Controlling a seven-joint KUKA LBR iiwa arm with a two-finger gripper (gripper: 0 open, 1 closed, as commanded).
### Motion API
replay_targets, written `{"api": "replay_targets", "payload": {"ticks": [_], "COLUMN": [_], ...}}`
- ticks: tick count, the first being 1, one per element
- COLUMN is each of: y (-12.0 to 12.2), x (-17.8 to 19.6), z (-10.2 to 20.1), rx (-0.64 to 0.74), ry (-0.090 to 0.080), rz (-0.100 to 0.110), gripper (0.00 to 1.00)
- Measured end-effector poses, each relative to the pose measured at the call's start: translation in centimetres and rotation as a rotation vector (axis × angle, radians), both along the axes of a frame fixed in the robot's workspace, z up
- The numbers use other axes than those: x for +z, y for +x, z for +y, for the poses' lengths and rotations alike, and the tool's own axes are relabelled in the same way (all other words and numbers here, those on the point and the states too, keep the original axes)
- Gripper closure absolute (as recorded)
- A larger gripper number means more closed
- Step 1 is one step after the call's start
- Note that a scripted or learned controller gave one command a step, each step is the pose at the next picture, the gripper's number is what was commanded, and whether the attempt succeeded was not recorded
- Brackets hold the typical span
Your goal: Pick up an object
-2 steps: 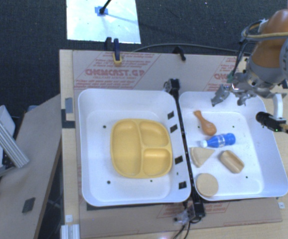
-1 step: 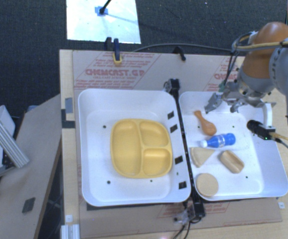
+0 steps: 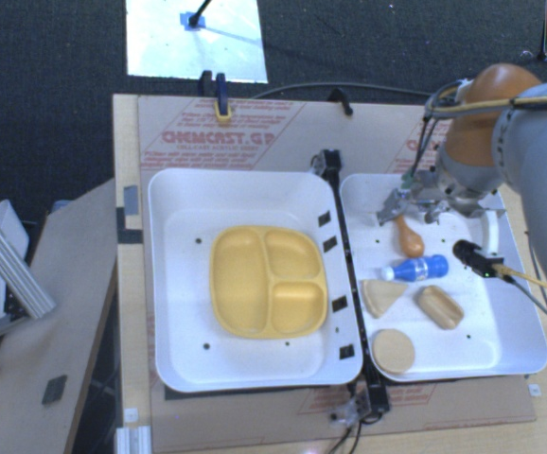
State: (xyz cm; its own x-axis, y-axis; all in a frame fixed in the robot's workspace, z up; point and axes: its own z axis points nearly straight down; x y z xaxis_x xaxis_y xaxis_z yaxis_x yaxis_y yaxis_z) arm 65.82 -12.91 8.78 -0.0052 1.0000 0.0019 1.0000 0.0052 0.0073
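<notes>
The drumstick-shaped brown toy (image 3: 409,237) lies in the right bin (image 3: 520,353) toward its twelve o'clock edge, not lifted, so the pick is undone. The gripper (image 3: 408,203) hangs just above the toy's narrow end; whether its pincer is apart or together I cannot tell. A blue bottle (image 3: 417,270) lies at the toy's six o'clock, near it. At nine o'clock, the left bin (image 3: 174,362) holds a yellow divided plate (image 3: 267,280).

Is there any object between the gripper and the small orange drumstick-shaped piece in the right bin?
Nothing visible. The gripper sits directly above the orange drumstick-shaped piece, at its thin end. The blue bottle lies just below it, to the side.
</notes>
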Motion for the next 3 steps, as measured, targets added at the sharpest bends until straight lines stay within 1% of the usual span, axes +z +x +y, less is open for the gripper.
{"api": "replay_targets", "payload": {"ticks": [1,2,3], "y": [0.0,-0.2,-0.6], "x": [1.1,6.2,11.1], "z": [-0.1,-1.0,-0.4], "rx": [0.003,-0.004,-0.001], "ry": [-0.003,-0.003,-0.003], "rz": [0.001,0.001,0.001], "gripper": [1.00,1.00,1.00]}}
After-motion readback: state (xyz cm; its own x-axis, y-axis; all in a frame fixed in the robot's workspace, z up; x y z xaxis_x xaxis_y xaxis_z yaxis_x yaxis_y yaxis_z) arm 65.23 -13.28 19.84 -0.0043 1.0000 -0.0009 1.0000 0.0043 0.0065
